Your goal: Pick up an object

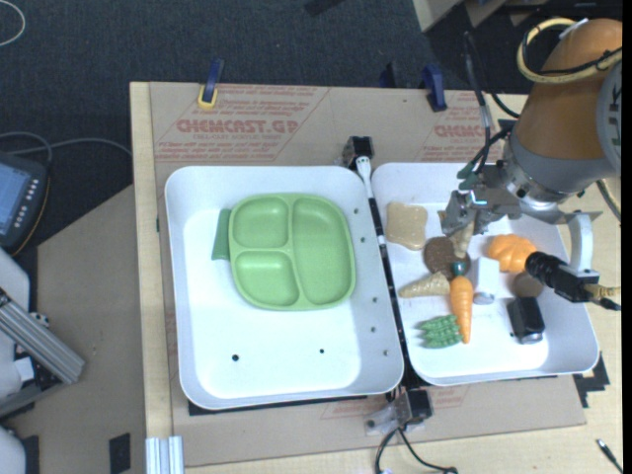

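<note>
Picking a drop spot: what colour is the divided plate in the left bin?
Light green plate, clearest in the camera view.

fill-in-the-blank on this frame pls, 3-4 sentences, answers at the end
1. The green divided plate lies in the ____ bin.
2. The plate has ____ compartments.
3. The toy carrot lies in the ____ bin, with the gripper above that bin.
4. The clamp at the board's far left edge has a ____ tip.

Answers: left; three; right; yellow
</note>
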Motion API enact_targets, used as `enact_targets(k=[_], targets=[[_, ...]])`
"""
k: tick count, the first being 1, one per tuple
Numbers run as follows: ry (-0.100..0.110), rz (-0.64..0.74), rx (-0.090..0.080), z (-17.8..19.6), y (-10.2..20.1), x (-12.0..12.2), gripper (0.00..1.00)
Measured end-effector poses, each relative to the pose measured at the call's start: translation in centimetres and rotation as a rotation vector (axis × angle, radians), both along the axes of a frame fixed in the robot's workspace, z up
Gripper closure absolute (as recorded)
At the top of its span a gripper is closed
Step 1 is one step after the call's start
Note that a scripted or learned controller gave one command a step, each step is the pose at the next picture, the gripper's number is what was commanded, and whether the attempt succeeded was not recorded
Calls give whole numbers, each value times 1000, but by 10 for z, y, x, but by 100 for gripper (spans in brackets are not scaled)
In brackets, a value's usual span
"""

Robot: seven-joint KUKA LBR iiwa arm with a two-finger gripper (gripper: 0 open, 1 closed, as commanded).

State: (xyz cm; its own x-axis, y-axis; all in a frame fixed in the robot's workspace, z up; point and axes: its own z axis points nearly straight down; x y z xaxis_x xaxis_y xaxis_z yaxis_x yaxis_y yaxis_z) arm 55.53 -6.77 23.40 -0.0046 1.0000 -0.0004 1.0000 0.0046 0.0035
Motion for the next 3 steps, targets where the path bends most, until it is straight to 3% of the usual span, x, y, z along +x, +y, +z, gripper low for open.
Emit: enact_targets(k=[1, 2, 3], targets=[[1, -4, -1, -4, -8, 8, 100], [8, -6, 2, -17, 0, -6, 100], [0, -5, -1, 0, -7, -2, 100]])
